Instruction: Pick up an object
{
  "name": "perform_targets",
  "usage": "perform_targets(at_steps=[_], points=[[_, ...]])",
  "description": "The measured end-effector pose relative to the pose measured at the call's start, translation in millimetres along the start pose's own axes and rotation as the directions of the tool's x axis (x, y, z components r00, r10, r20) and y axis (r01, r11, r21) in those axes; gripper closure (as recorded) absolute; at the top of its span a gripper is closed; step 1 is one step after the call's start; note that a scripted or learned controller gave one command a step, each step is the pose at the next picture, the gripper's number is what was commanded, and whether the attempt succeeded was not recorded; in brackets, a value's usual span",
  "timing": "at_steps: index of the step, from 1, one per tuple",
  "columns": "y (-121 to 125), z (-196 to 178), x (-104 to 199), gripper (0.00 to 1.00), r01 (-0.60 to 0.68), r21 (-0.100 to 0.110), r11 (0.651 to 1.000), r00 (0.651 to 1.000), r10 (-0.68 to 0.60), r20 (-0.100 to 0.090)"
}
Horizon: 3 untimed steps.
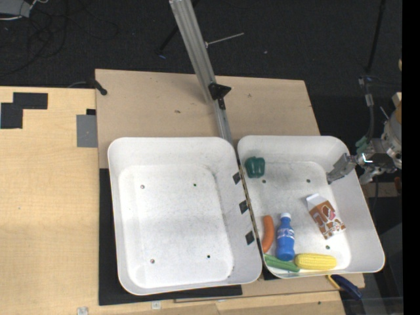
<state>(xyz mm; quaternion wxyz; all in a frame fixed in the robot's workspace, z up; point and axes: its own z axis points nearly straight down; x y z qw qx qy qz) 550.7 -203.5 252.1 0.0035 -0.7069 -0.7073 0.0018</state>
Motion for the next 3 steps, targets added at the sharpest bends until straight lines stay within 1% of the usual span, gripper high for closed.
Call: perform_targets(at_steps=[1,2,3], points=[[1,-3,0,0.00,0.000,-0.005,1.000,1.000,0.000,0.001],[-4,60,-5,0.00,-0.001,0.001,1.000,1.000,0.001,0.000],[-2,107,4,0.00,-0.003,0.000,1.000,1.000,0.003,-0.001]])
